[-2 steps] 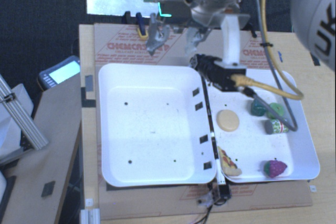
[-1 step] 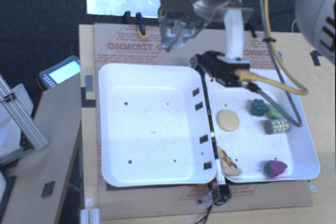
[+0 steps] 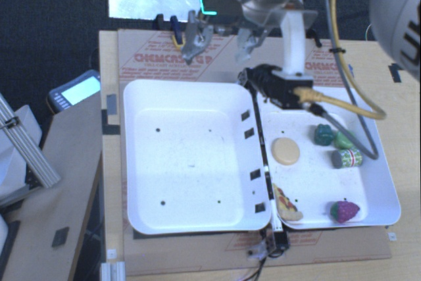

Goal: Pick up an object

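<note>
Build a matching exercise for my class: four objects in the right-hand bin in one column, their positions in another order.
Column A
1. tan round disc
2. strawberry
3. teal toy
4. grey can

Column B
a. near front right corner
b. rearmost of the four
c. near the divider, mid bin
d. lying just in front of the teal toy

Pairs: 1-c, 2-a, 3-b, 4-d
</note>
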Available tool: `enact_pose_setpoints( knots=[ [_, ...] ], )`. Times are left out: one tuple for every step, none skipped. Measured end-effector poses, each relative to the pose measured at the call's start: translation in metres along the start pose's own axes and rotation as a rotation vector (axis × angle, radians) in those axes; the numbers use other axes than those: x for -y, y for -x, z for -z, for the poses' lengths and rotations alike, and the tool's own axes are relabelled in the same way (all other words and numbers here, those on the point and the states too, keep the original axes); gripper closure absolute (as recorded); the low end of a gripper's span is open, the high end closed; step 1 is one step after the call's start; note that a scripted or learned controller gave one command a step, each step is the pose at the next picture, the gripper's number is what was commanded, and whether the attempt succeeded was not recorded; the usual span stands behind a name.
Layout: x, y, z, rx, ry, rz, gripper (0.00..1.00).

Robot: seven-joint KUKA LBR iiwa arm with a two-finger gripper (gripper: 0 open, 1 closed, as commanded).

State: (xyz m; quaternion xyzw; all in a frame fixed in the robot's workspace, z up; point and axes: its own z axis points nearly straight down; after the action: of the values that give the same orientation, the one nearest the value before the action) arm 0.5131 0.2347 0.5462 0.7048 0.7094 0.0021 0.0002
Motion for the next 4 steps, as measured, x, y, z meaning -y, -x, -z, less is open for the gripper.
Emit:
enact_pose_setpoints(
  knots=[
    [0.000, 0.000, 0.012, -0.002, 0.002, 0.003, 1.00],
    [0.000, -0.001, 0.023, -0.003, 0.004, 0.006, 1.00],
    [-0.001, -0.001, 0.034, -0.004, 0.005, 0.009, 1.00],
    [-0.001, -0.001, 0.033, -0.003, 0.004, 0.009, 0.00]
  ],
)
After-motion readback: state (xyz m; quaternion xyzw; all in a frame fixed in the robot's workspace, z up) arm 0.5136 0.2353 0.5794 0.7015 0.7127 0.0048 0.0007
